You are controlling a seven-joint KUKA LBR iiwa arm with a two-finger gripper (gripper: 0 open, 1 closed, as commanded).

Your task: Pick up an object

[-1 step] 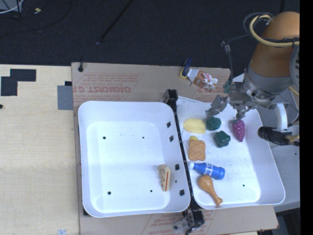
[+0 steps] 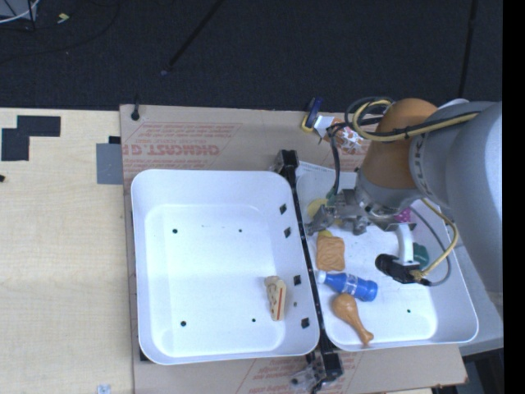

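Arm (image 2: 459, 162) over right bin (image 2: 426, 322) | tool (image 2: 344, 218): cannot tell | bread (image 2: 330, 253), bottle (image 2: 351, 285), drumstick (image 2: 353, 316) near

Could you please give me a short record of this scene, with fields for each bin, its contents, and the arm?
left bin: one item, a tan wedge, lying near the wall shared with the other bin
right bin: bread-like piece, blue bottle, drumstick, all along its left side
arm: reaches in from the right, over the right bin
gripper: low over the right bin's far part, next to the bread-like piece
held object: cannot tell
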